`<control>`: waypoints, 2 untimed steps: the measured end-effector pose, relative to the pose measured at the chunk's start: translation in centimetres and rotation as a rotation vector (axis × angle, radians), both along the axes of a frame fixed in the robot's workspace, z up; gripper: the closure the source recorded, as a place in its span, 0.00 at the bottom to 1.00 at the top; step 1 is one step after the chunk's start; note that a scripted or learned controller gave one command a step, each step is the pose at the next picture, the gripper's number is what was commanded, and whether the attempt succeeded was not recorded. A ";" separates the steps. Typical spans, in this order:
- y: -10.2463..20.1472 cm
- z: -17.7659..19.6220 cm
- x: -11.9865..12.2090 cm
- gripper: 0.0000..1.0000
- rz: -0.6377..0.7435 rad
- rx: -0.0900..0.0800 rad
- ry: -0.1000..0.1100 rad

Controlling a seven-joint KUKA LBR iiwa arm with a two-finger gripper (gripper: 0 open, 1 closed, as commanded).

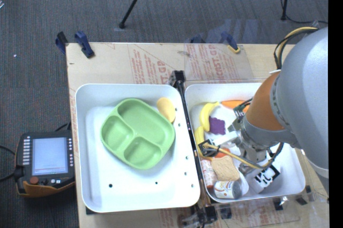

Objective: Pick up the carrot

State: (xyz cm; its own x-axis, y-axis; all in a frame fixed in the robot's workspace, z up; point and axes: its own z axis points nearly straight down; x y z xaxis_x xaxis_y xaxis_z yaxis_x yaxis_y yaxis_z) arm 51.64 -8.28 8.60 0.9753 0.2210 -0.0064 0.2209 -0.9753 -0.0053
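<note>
Camera view: the carrot (236, 105) lies at the right bin's (298, 179) far edge, partly behind the arm. The pincer (247, 153) hangs over the clutter; whether open or closed I cannot tell. Reaching step, seemingly; next it needs centring over the carrot.

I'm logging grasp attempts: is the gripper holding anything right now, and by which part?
It cannot be told: the gripper is low in the right bin among the clutter, its fingertips hidden.
</note>
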 end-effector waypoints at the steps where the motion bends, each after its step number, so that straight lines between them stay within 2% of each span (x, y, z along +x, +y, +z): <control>1: -5.3 4.2 7.5 0.00 -0.019 -0.002 -0.007; 2: -10.2 0.9 6.5 0.00 0.026 -0.001 -0.018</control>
